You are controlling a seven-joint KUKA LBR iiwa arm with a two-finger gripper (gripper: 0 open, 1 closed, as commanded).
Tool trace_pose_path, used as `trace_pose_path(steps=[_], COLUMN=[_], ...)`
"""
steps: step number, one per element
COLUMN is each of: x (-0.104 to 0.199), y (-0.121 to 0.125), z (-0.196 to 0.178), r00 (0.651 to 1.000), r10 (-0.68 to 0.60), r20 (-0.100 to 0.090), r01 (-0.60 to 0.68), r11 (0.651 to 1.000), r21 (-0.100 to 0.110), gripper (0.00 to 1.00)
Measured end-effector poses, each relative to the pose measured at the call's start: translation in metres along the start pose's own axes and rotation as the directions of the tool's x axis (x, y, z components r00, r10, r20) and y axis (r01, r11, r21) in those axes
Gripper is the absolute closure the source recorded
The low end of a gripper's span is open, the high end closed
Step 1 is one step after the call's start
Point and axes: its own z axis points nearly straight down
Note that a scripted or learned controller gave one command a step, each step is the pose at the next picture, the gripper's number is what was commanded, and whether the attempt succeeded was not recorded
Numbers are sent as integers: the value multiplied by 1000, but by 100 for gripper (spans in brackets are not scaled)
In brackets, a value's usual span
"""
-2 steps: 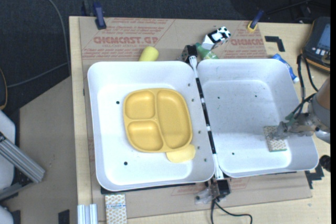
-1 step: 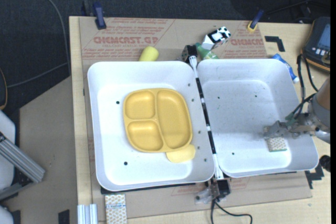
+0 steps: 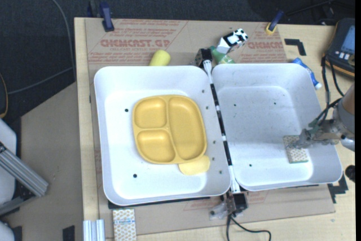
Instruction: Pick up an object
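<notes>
Cardboard-topped worktop [image 3: 84,93] is carrying two white bins side by side. Left bin [image 3: 113,138] is holding a yellow three-compartment plate [image 3: 169,128], with a pale yellow piece [image 3: 194,166] sticking out from under its near edge. Right bin [image 3: 254,121] is holding a small flat patterned pad [image 3: 297,152] near its right wall. Tool [image 3: 312,137] is sitting low just above the pad's right end, seemingly touching it; can't tell if it's open, closed or gripping. Yellow object [image 3: 160,57] and a black-and-white toy [image 3: 233,39] are lying behind the bins.
</notes>
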Motion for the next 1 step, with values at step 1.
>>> trace_pose_path(steps=[1], x=[0], y=[0], z=[0], r00=[1000], r10=[0], r20=[0], r01=[0], r11=[1000], r21=[1], gripper=[0])
